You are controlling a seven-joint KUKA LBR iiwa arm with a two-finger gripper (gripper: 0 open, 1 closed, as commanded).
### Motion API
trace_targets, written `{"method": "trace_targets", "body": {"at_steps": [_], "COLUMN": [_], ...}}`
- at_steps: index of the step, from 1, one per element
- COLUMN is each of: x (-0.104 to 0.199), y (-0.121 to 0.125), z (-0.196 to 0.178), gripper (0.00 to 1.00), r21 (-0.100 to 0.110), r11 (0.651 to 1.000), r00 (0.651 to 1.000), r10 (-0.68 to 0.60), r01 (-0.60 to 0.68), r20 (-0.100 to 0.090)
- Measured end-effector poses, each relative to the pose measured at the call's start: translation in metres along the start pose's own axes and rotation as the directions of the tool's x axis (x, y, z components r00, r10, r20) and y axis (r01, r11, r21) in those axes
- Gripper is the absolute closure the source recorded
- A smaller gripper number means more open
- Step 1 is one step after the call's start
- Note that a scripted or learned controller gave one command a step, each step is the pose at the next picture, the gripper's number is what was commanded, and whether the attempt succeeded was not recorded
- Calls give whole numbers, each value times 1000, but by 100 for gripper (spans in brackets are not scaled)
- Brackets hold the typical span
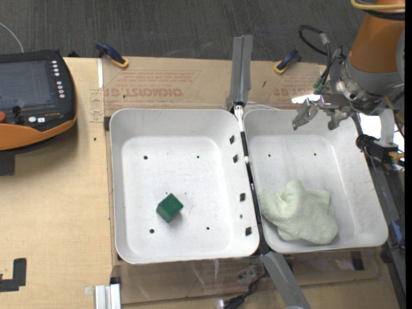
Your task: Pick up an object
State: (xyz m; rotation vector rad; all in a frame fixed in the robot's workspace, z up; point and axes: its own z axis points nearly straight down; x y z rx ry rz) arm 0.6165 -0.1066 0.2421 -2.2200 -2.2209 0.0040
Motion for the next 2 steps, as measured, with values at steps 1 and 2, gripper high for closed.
{"method": "trace_targets", "body": {"at_steps": [1, 2], "x": [50, 107], "y": [-79, -38], "z": [26, 43], "gripper": [0, 0], "r21": [-1, -3], "r11": [985, 683], "r00": [985, 683], "r10": [-173, -731], "r01": [173, 731], "r20": [0, 3]}}
